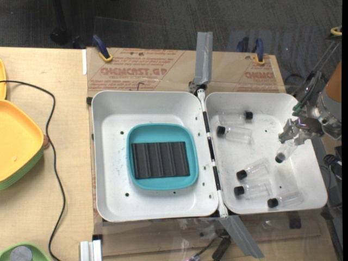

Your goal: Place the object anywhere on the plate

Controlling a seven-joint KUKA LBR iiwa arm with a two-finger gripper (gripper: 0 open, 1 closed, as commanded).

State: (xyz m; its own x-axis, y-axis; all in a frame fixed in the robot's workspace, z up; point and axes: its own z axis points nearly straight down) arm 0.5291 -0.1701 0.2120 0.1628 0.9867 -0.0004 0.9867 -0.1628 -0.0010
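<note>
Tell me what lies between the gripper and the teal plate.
In the camera view, between the gripper and the teal plate lie clear vials on white bin floor and the divider where both bins meet.

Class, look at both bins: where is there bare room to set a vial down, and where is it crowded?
The teal plate has its dark ridged centre free. In the left bin, bare white floor rings the plate. In the right bin, the middle strip between the upper vials and lower vials is bare. It is crowded near the gripper.

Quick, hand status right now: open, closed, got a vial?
Hand: closed on a clear vial with a black cap, lifted over the right bin.
</note>
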